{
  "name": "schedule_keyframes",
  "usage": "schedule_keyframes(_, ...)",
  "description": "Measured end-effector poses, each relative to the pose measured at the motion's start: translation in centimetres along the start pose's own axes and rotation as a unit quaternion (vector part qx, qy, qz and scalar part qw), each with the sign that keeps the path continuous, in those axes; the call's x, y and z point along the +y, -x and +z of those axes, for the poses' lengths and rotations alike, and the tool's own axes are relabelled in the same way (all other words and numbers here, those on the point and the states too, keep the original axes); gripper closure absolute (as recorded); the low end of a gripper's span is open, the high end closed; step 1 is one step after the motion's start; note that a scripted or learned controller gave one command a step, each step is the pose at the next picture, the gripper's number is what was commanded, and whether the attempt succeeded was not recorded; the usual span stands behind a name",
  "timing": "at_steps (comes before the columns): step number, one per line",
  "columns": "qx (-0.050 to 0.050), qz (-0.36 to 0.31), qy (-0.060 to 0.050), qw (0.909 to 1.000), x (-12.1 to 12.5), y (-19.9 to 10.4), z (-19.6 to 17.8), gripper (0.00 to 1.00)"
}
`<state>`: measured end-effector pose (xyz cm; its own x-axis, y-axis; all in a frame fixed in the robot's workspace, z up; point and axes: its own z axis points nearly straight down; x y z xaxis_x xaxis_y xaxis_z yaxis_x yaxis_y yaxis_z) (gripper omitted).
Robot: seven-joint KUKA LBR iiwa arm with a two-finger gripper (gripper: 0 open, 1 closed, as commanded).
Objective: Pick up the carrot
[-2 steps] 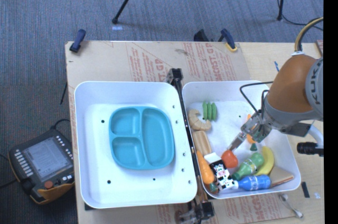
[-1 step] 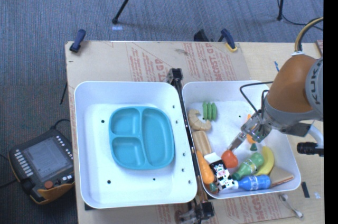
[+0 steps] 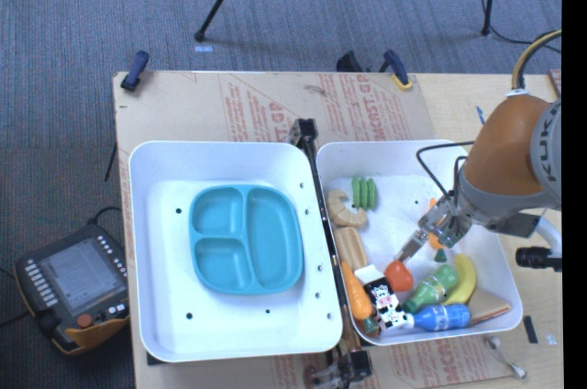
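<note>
Two white bins on the bench. Left bin: one blue divided plate. Right bin: one carrot by the left wall, one tomato, banana, green bottle, blue bottle, bread, others overlapping and unclear. Gripper above the tomato, narrow, holding nothing.

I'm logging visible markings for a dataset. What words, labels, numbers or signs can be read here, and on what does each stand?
"KU", the start of a longer word, on the arm at the view's right edge.
Red printing on the brown board under the bins: too blurred to read.
Screen of the handheld pendant on the floor: too small to read.
</note>
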<state>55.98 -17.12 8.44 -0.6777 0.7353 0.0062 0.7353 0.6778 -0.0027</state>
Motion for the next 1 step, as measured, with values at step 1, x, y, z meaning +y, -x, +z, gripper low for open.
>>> schedule_keyframes(1,0.000,0.000,0.000,1.0000,0.00,0.00,0.00,0.00)
